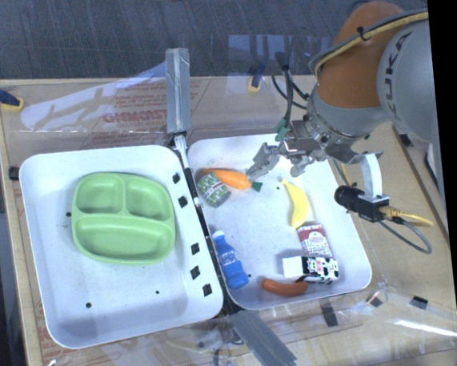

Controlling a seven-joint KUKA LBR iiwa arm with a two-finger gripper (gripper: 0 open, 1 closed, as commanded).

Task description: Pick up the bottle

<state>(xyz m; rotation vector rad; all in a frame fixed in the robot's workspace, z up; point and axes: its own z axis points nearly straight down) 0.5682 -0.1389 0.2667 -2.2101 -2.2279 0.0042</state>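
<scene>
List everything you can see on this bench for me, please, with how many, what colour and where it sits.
bins: 2, white, side by side on the bench
sectioned plate: 1, light green, in the left bin
bottle: 1, blue with a white cap, lying along the right bin's left wall
carrot: 1, orange, top of the right bin
small can: 1, green patterned, beside the carrot
banana: 1, yellow, middle right of the right bin
carton: 1, red, white and black, near the right bin's bottom right
sausage: 1, reddish orange, bottom of the right bin
arm: 1, grey and orange, reaching in from the right
pincer: 1, grey, above the carrot's tip
</scene>
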